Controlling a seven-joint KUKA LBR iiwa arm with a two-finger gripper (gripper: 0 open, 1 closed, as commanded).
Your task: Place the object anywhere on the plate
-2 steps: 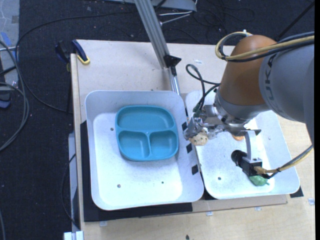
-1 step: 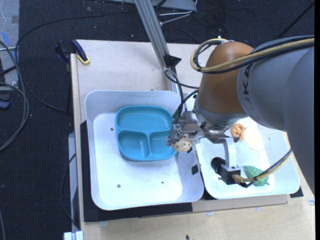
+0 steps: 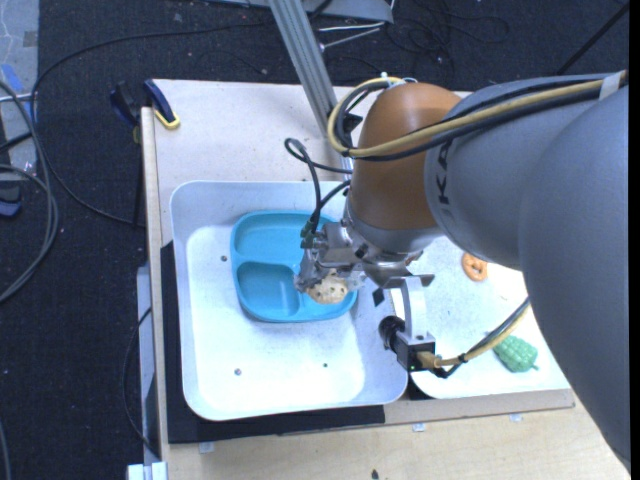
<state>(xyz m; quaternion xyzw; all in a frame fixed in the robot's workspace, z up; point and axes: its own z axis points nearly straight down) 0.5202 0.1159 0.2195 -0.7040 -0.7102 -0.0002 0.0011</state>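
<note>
A blue divided plate [image 3: 265, 268] lies in the left white bin [image 3: 270, 378]. My gripper [image 3: 322, 280] hangs over the plate's right side, under the orange wrist band [image 3: 395, 158]. A small tan, lumpy object [image 3: 328, 290] sits between the fingertips, just above the plate's right compartment near its rim, and the fingers look shut on it. The wrist hides the plate's far right edge.
The right bin [image 3: 470, 383] holds a small orange piece [image 3: 474, 266] and a green knobbly object [image 3: 517, 353]. Cables loop around the wrist. A slanted aluminium post [image 3: 300, 43] rises behind the bins. A blue and yellow clamp [image 3: 160, 103] lies at the bench's back left corner.
</note>
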